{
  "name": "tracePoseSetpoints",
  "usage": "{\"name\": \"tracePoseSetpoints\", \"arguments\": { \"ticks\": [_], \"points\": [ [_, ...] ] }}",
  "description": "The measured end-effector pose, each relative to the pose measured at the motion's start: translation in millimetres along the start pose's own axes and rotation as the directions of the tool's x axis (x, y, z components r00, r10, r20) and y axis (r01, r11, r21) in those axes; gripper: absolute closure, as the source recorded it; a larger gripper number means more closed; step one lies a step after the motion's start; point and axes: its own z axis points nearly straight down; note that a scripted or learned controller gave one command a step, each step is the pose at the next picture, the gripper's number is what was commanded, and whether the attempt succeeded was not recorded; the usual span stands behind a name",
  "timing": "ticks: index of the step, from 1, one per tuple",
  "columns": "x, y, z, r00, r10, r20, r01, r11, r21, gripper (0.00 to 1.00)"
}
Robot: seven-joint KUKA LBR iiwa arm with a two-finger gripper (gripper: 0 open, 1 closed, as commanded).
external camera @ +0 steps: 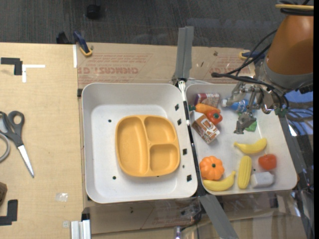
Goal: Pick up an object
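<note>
While the grey arm with its orange band reached in from the right, its gripper hung low over the upper part of the right bin. Whether that pincer was spread or pressed together could not be told, as it appeared small and dark among cables.

Just beneath the gripper lay a green object, mostly hidden. A yellow banana lay just below that, with a red tomato-like toy beside it and a corn cob under it. Nearer the bin's left wall sat a carrot, a small brown packet, an orange pumpkin and a second banana. The left bin held a yellow divided plate.

Nothing appeared to be grasped. The toys were rounded and probably slick, so a closing pinch might have squirted one sideways. The green piece seemed flat and could have been missed. A descent near the banana risked nudging neighbours.
</note>
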Motion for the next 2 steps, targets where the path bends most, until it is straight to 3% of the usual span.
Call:
{"name": "tracePoseSetpoints", "arguments": {
  "ticks": [1,2],
  "points": [
    [39.5,5.9,119.4,0.994,0.109,0.007,-0.109,0.994,0.001,0.0],
    [-35.1,-5.3,130.1,0.959,0.284,-0.013,-0.284,0.959,0.004,0.0]
  ]
}}
